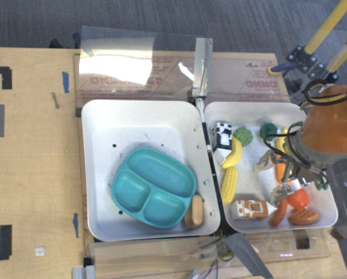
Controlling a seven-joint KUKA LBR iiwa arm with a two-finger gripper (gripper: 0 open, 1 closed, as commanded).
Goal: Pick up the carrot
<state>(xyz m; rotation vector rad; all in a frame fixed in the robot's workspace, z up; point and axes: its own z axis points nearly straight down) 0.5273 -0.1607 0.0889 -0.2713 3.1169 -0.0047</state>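
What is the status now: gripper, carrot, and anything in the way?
Gripper low in right white bin, over small orange carrot; no grasp visible. Red tomato and reddish sausage crowd close beside.

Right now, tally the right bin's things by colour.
Yellow: 2, banana, corn
Green: 2, broccoli, dark green piece
Red or orange: 4, carrot, tomato, sausage, brown-red loaf
Black-and-white: 1, cow-print block
Tan: 1, carton
Total: 10 I can tell; the arm covers part.
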